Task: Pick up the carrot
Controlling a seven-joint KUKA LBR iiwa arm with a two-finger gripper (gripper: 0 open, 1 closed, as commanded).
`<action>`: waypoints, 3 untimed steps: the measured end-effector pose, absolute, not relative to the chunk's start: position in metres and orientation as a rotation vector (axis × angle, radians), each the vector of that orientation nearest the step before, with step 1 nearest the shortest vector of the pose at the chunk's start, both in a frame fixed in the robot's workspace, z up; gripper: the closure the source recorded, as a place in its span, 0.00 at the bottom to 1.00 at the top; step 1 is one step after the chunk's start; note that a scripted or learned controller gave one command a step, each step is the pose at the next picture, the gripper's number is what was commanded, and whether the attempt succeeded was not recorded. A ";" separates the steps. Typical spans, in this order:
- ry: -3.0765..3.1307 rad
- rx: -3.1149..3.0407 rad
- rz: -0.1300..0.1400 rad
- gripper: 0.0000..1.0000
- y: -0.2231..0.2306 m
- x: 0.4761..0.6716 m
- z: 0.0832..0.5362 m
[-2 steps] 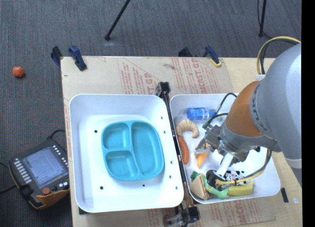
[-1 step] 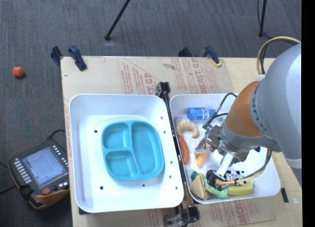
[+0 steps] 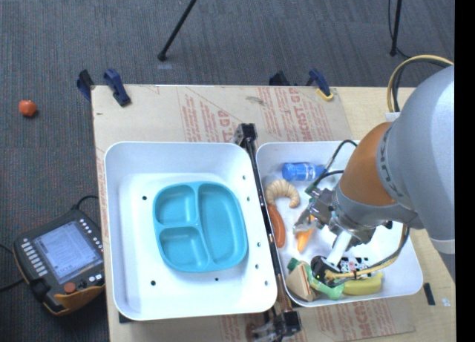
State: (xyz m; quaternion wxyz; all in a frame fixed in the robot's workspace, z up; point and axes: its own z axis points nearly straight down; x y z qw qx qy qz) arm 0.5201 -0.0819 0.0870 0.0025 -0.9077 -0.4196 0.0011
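In the right bin (image 3: 410,277), the carrot (image 3: 303,239) lies just right of the hot dog (image 3: 277,225), with the end effector (image 3: 310,223) directly above it, its grip state impossible to tell.

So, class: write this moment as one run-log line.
task: pick up carrot | gripper: just above carrot, right bin | grasp: cannot tell | left bin: blue tray
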 end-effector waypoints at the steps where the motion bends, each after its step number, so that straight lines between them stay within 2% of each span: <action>1: -1.316 -2.847 0.004 0.00 -0.082 0.520 0.087; 3: -1.316 -2.847 0.004 0.00 -0.082 0.520 0.087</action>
